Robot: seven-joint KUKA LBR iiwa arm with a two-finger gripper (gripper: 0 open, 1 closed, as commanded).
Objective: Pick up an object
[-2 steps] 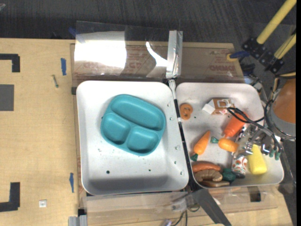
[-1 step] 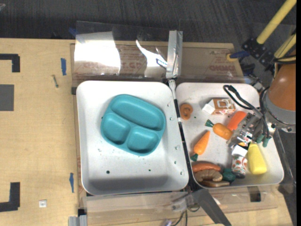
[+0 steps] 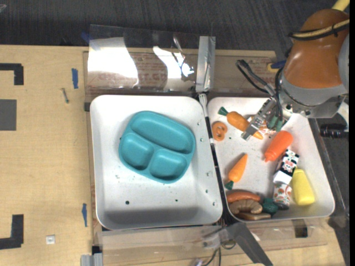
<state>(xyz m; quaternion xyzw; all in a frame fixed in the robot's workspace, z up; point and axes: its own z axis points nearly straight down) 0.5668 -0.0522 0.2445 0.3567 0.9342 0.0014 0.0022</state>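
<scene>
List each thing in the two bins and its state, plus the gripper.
Teal divided plate: flat, right way up, left bin.
Carrot: lying loose, right bin.
Yellow bottle: lying on its side.
Orange bottle: lying tilted.
Gripper: low over right bin beside a second carrot.

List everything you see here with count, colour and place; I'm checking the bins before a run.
Bins: 2, white, side by side on the bench.
Divided plate: 1, teal, left bin.
Toy carrots: 3, orange, right bin.
Round orange piece: 1, right bin, near the divider.
Yellow bottle: 1, right bin's near right corner.
Cow-patterned carton: 1, black and white, beside the bottle.
Arm: 1, grey and orange, from the right.
Claw: 1, over the right bin.
</scene>
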